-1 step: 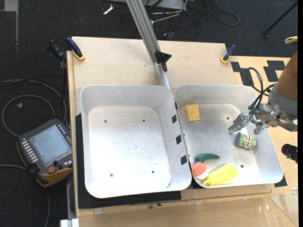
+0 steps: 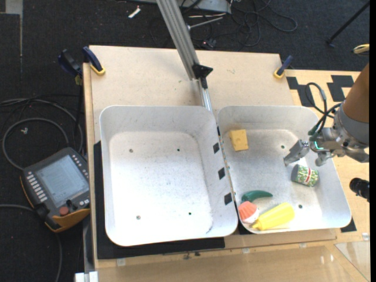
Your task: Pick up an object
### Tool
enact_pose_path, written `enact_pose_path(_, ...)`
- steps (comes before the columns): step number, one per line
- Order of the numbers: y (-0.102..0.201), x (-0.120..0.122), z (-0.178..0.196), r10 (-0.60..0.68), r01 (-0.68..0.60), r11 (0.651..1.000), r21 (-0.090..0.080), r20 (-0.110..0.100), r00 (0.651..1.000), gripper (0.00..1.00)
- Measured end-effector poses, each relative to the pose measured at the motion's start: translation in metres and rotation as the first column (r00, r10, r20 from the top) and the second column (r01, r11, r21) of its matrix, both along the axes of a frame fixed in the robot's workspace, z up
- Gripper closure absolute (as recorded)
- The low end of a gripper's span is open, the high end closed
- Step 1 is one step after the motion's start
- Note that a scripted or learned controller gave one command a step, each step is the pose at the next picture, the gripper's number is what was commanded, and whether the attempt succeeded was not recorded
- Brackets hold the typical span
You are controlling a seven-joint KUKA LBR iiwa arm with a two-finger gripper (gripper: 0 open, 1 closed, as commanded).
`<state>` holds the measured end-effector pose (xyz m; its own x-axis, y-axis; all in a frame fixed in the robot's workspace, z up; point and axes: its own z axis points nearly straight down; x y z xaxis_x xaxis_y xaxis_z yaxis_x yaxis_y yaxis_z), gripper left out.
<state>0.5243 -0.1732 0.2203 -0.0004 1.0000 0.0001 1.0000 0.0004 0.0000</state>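
The right bin [image 2: 329,213] holds several objects. A yellow cheese-like block [image 2: 238,140] lies near its far left. A small green and white can [image 2: 305,175] rests on its side towards the right wall. By the front rim lie a dark green piece [image 2: 257,195], a red and white piece [image 2: 248,211] and a long yellow object [image 2: 274,216]. My gripper [image 2: 306,159] hangs just above and behind the can. It is open, with one grey finger [image 2: 293,155] pointing down to the left, and nothing sits between the fingers.
The left bin [image 2: 117,228] adjoins the right one along a shared rim. A slanted metal pole [image 2: 179,31] rises from the bench behind the bins. Yellow clamps [image 2: 97,68] grip the bench's far corners. A teach pendant [image 2: 56,184] lies on the floor at left.
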Motion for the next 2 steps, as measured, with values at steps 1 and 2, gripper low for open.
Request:
enact_pose_path(1,-0.008,0.001,-0.060,-0.002,0.002,1.000,0.001,-0.006,1.000,0.00)
enact_pose_path(2,-0.008,0.012,-0.094,-0.001,0.001,1.000,-0.009,0.022,1.000,0.00)
